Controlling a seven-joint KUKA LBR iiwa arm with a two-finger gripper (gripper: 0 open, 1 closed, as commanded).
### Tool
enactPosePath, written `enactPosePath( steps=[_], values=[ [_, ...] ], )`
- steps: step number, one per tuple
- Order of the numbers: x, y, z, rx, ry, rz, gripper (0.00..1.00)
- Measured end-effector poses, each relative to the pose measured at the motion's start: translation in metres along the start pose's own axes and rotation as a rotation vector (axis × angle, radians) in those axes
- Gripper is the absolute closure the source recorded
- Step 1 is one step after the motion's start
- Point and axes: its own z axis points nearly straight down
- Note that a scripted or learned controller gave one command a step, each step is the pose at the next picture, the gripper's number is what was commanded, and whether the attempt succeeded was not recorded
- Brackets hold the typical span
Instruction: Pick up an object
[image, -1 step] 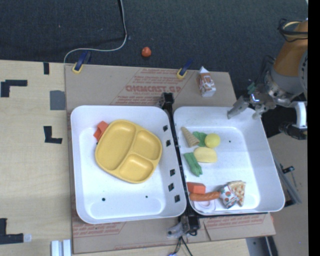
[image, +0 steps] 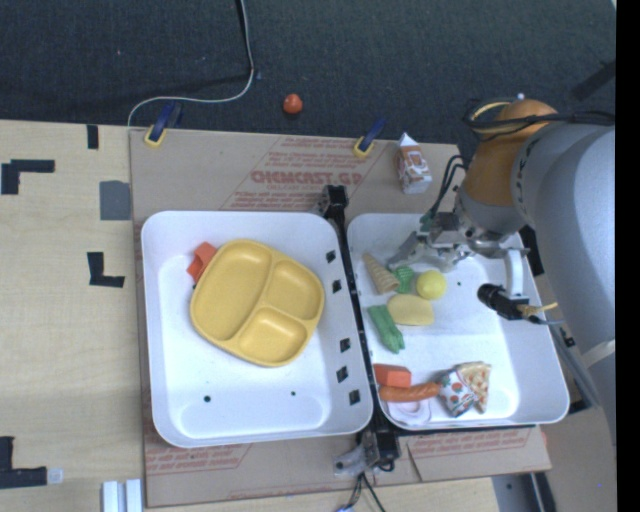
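**A:** Where is the hand?

**B:** The hand (image: 432, 250) is low over the far part of the right bin (image: 540, 385). It is on the far side of a yellow ball (image: 431, 286) and close to a small green piece (image: 403, 277).

**A:** Is it wide or narrow?

**B:** I cannot tell. Its metal parts run together from this angle, so I cannot say whether it grips anything either.

**A:** What could it pick from?

**B:** Everything loose is in that right bin. A beige cone (image: 379, 272) lies left of the green piece, near the bin's left wall. A pale yellow lump (image: 411, 311) touches the ball's near side. A green pod (image: 386, 328) lies at a slant just left of the lump. Toward the near edge there is an orange stick (image: 393, 376) with a reddish sausage (image: 412, 392) just nearer than it. A pizza slice (image: 467, 386) is to their right.

**A:** And the left bin?

**B:** The left bin (image: 250, 405) carries a yellow divided plate (image: 258, 302) with three compartments. An orange block (image: 201, 261) pokes out from under the plate's far left edge.

**A:** Is anything outside the bins?

**B:** A small carton (image: 413, 166) stands on the worktop (image: 60, 300) just beyond the right bin's far edge. A little orange ball (image: 291, 103) rests on the dark surface farther back.
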Motion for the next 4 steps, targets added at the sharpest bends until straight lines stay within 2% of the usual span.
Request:
enactPosePath(
  steps=[1,2,3,4],
  values=[
    [-0.003,-0.041,-0.006,-0.006,0.0,0.005,0.0],
    [-0.002,-0.039,-0.018,-0.008,0.001,0.003,1.0],
    [-0.002,-0.039,-0.016,-0.007,0.001,0.003,0.0],
    [0.018,-0.08,-0.004,-0.002,-0.001,0.004,0.0]
  ],
)
